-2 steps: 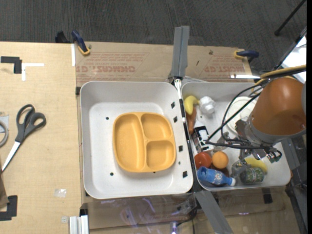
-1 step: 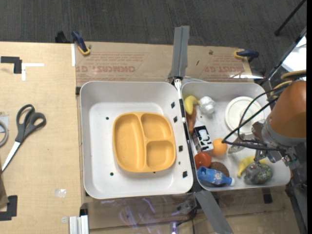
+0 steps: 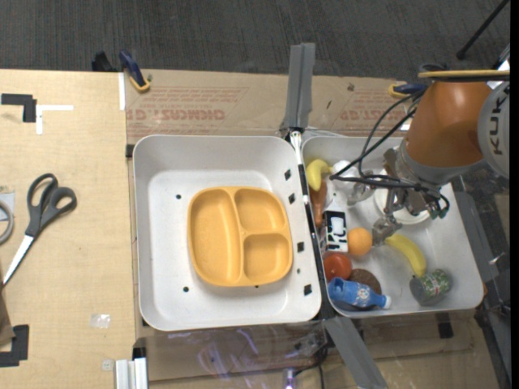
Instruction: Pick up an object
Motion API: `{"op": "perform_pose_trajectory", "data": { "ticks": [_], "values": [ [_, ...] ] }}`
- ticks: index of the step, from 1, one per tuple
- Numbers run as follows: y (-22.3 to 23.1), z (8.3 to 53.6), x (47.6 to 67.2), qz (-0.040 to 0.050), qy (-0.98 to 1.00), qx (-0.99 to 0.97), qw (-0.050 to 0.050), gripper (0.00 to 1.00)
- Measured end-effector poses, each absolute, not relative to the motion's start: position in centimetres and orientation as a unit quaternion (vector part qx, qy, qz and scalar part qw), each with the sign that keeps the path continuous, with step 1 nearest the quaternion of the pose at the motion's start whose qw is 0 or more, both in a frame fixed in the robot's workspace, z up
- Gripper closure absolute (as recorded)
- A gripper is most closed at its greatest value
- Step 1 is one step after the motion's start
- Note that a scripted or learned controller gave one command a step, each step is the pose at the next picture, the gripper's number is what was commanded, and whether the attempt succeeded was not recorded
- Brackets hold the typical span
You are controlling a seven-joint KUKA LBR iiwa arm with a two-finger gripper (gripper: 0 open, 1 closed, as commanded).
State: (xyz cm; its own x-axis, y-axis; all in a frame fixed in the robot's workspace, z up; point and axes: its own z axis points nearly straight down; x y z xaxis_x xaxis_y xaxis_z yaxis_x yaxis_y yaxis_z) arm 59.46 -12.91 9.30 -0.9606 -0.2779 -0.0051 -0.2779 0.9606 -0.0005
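The right bin (image 3: 462, 294) holds several items: a yellow banana (image 3: 408, 252), an orange (image 3: 359, 241), a red tomato-like fruit (image 3: 337, 266), a blue bottle (image 3: 355, 295), a green speckled ball (image 3: 433, 284), a small yellow fruit (image 3: 318, 171) and a black-and-white box (image 3: 335, 229). My gripper (image 3: 391, 224) hangs low in that bin, just above the banana's upper end and right of the orange. Its fingers look slightly apart with nothing between them.
The left bin (image 3: 158, 241) carries a yellow divided plate (image 3: 240, 235). Scissors (image 3: 39, 209) lie on the wooden bench at the far left. Black cables loop around the wrist over the right bin's back half. A grey divider bar (image 3: 300, 79) runs between the bins.
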Motion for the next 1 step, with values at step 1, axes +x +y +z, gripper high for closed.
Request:
{"op": "perform_pose_trajectory", "data": {
  "ticks": [1],
  "values": [
    [-10.27,9.08,51.11,0.0004,0.996,-0.085,0.0,0.0]
  ]
}}
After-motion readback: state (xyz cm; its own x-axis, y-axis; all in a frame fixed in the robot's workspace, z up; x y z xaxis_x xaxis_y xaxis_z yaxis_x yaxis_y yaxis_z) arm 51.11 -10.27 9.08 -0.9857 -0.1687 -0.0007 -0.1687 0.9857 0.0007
